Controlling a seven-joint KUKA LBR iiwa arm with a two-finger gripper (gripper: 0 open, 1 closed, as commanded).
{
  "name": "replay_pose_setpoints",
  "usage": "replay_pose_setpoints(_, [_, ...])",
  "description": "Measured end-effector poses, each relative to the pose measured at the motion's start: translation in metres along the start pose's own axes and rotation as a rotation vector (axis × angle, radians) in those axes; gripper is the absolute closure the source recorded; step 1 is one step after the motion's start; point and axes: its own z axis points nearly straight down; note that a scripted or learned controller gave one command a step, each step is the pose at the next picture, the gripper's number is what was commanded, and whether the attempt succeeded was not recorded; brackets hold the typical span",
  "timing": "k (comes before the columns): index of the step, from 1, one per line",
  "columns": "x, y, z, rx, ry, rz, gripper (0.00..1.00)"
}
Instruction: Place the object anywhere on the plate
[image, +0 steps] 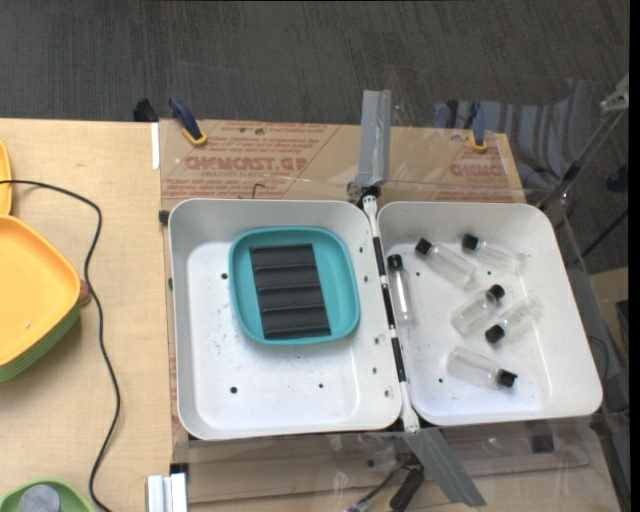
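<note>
Six small vials (480, 368) in the right bin (560, 300), all lying on their sides: clear plastic tubes, round and smooth, each closed with a black cap. One along the left wall of this bin, its cap toward the far edge. Two near the far edge, side by side and tilted. Two more in the middle, very close to each other, maybe touching; hard to tell through the clear plastic. The last one near the front edge, alone, with its cap toward the front right corner. None on the plate yet.

In the left bin (200, 330), a teal plate (342, 290), square with rounded corners and a raised rim, toward the far edge and a little right of centre. Inside the plate a dark insert (290, 290) with four ridges across, matte in look. Both bins white, shallow, smooth, with some small dark spots on the floor, and joined at the middle wall.

Behind the bins, a flat sheet of brown cardboard (260, 160) with red print, fixed by two clamps (187, 120) with blue handles, and a grey metal bar (375, 130) upright at the middle. On the wooden bench (120, 200) at the left, a yellow dish (30, 290) at the edge and a thin black cable (100, 350) in a curve toward the front.
</note>
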Motion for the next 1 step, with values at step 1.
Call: replay_pose_setpoints(1, [0.0053, 0.0078, -0.0002, 0.000, 0.000, 0.072, 0.00])
